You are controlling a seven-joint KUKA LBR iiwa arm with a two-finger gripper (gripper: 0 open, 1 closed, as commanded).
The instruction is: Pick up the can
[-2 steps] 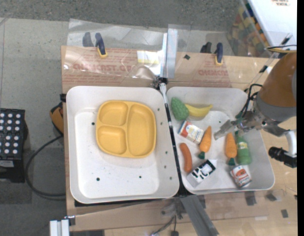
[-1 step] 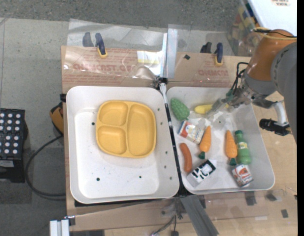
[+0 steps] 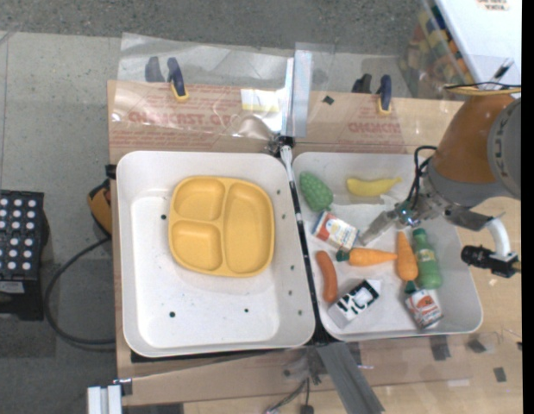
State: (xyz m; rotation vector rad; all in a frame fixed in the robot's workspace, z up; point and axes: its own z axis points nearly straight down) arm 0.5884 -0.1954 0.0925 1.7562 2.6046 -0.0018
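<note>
**Claw low over the right bin's clutter**

The gripper (image 3: 376, 226) hangs inside the right bin (image 3: 461, 322), its tip just beside a small red-and-white carton (image 3: 335, 229) on its left. Directly below it lies a carrot (image 3: 370, 256); a second carrot (image 3: 406, 257) and a green bottle (image 3: 427, 257) lie to its lower right. The can (image 3: 424, 307) (red label, lying tilted) sits further down near the bin's corner, well apart from the claw. Above it rests a banana (image 3: 373, 185). Far to its left, the left bin (image 3: 146, 317) holds a yellow divided plate (image 3: 222, 226).
</note>
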